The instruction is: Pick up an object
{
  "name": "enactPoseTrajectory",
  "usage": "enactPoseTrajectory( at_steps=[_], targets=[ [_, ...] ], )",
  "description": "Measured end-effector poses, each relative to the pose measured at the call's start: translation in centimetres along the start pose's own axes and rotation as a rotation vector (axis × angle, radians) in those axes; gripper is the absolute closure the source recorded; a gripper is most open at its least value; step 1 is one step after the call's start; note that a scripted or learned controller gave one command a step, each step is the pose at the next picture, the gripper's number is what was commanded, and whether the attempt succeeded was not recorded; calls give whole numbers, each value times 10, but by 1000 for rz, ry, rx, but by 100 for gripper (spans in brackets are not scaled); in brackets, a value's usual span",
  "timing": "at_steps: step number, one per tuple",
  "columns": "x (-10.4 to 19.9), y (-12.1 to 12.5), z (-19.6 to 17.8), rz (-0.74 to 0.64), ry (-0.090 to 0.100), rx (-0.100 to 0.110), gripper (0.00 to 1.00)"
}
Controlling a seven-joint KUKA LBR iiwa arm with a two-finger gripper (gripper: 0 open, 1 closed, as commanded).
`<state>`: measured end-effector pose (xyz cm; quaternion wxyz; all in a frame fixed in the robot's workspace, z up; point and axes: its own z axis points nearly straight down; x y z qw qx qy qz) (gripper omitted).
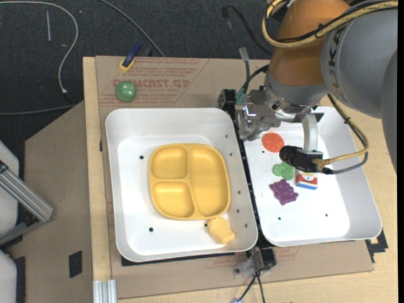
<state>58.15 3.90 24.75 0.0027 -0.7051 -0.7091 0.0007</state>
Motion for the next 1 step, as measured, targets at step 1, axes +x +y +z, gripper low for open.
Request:
enactPoseTrajectory(
  at_steps=[1],
  targets=[
    [51,14,7,0,-1,-6,100]
  ],
)
